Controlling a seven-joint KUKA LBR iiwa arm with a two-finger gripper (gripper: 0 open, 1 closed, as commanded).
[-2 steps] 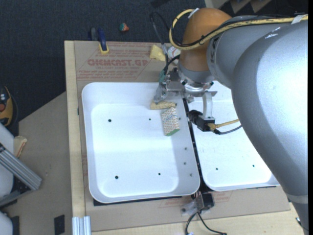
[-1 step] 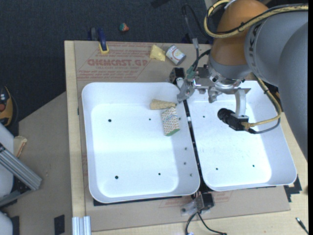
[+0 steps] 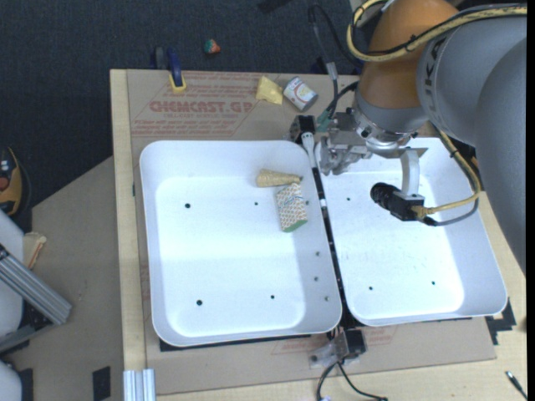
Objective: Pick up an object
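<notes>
A tan, cone-shaped piece lies in the left bin, in its upper right part. Just below it, and touching it or nearly so, rests a white object with a green dotted pattern. My gripper hangs under the orange band, above the ridge where the two bins meet near their far edge. It is to the right of both objects and apart from them. I see nothing held in it.
The right bin lies under the arm, with a black cable fitting hanging over it. On the board behind the bins sit a yellow scrap, a small white box and a blue clamp.
</notes>
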